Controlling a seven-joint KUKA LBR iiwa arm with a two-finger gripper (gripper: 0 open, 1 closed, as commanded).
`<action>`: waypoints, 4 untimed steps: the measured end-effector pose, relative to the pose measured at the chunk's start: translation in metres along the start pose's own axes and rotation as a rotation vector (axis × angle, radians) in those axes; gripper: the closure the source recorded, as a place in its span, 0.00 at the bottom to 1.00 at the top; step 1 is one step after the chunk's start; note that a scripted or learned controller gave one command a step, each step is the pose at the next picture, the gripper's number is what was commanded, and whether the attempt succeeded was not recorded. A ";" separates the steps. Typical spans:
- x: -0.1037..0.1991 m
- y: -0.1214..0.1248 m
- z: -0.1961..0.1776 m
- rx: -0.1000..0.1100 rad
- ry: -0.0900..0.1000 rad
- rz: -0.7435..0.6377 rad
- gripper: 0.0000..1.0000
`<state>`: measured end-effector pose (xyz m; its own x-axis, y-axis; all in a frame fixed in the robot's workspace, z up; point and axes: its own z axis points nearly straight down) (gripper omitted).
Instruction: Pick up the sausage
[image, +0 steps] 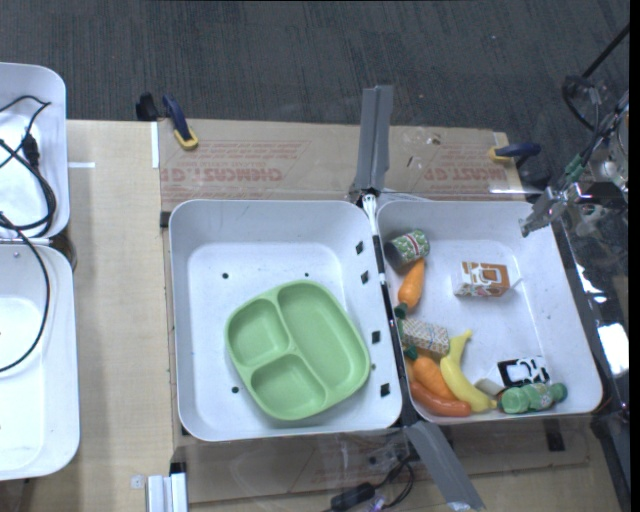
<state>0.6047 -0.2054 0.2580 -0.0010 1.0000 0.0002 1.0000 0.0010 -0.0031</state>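
Sausage (437, 402) is seen lying along near edge of right bin (575, 300), tucked against banana (462, 375) and carrot (430, 375). Gripper (545, 212) at far-right rim, jaw state can't be told. Best approached from above, pinched across width so neighbours aren't snagged.

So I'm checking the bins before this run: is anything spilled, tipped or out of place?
Nothing stands out. The green tray lies flat in the left bin, and the toy food, including the sausage, is crowded along the right bin's left and front sides, all inside.
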 end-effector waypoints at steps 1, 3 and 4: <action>-0.012 -0.003 0.116 -0.018 -0.004 0.101 0.00; 0.054 -0.007 0.150 -0.039 -0.017 0.077 0.00; 0.023 0.026 0.150 -0.031 -0.007 0.029 0.00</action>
<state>0.6299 -0.1823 0.1077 0.0285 0.9996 -0.0067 0.9992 -0.0283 0.0283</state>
